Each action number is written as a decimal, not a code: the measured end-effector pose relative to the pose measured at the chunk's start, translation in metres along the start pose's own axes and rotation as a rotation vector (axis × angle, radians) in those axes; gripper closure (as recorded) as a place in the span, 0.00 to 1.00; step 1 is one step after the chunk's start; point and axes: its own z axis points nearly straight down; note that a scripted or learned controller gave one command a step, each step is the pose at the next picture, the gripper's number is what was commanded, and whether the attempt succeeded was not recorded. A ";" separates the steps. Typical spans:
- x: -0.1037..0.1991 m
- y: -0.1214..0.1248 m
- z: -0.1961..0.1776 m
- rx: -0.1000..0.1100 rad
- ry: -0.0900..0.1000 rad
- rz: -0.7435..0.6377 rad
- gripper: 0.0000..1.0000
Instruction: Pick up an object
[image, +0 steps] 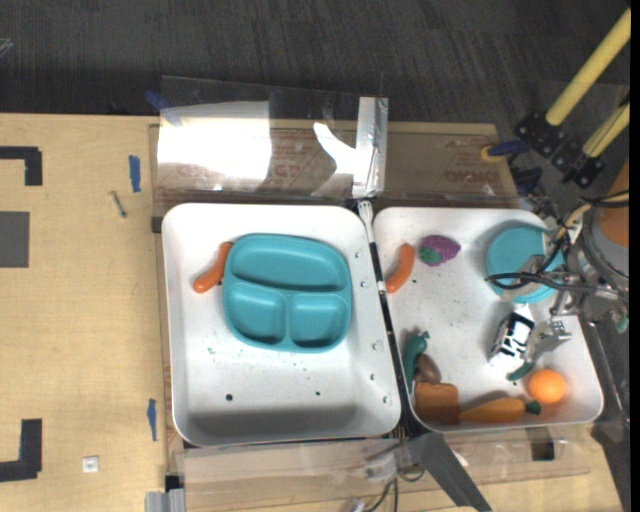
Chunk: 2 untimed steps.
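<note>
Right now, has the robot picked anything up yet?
Not yet. Nothing looks lifted: the orange ball, the carrot and the black-and-white toy all lie in the right bin. The hand is low in that bin, right beside the black-and-white toy, so it seems to be going for it. I can't tell if it is gripping. Grabbing and lifting are still left.

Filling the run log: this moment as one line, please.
gripper over right bin | beside black-and-white object | nothing seen held | orange ball nearby | teal tray in left bin
</note>
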 end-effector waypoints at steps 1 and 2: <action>0.026 -0.048 0.119 0.002 -0.008 0.027 0.00; 0.022 -0.045 0.107 0.001 -0.014 0.020 1.00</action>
